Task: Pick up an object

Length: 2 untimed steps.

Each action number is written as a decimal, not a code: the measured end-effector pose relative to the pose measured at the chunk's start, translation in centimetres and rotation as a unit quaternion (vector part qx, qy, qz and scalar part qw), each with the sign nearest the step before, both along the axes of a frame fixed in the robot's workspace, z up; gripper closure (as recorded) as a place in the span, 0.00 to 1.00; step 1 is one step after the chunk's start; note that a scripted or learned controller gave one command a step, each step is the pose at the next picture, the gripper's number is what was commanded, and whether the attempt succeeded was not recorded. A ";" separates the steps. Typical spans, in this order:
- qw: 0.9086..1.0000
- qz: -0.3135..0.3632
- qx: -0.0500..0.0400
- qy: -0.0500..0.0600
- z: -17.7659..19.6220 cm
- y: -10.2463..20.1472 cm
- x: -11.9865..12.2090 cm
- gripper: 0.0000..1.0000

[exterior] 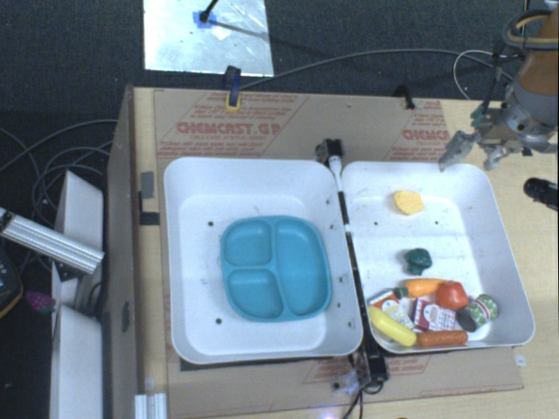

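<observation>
Camera view, looking down on the bench (pixel 288 116) at a slant: two white bins side by side. Left bin (pixel 188 190) holds a blue divided tray (pixel 275 266), three compartments, sitting flat near the bin's centre, nothing in it.

Right bin (pixel 489 208) has the objects. Yellow chunk (pixel 408 202) sits alone at about 11 o'clock of the bin floor. Dark green piece (pixel 418 258) is near the bin's middle, well apart from the yellow chunk, at its 6 o'clock. The rest is piled in the bin's 6 o'clock corner: orange carrot-like piece (pixel 424 287) on top of the pile's near edge, red tomato-like piece (pixel 452 295) just beside it at 3 o'clock, yellow banana (pixel 390 324) at the pile's 8 o'clock end, red-and-white packet (pixel 431 313) touching the banana, orange sausage-like stick (pixel 442 339) along the 6 o'clock side, green can (pixel 485 307) at the 3 o'clock end, with a small dark item (pixel 465 320) against it.

Gripper (pixel 476 154) hangs at 1 o'clock of the right bin, over its far rim, well apart from every object. Fingers (pixel 452 154) are spread apart, released, nothing between them. Grey arm (pixel 533 90) rises away at 2 o'clock.

Cables (pixel 384 58) run across the dark floor beyond the bench at 12 o'clock.
</observation>
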<state>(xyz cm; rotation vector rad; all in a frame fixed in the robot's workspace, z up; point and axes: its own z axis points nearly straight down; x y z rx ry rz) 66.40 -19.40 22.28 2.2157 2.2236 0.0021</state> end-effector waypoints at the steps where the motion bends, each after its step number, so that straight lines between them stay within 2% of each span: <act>1: 1.000 0.001 0.001 0.002 -7.5 7.8 -6.3 0.00; 2: 1.000 -0.001 0.000 0.001 -13.9 5.3 -10.0 0.00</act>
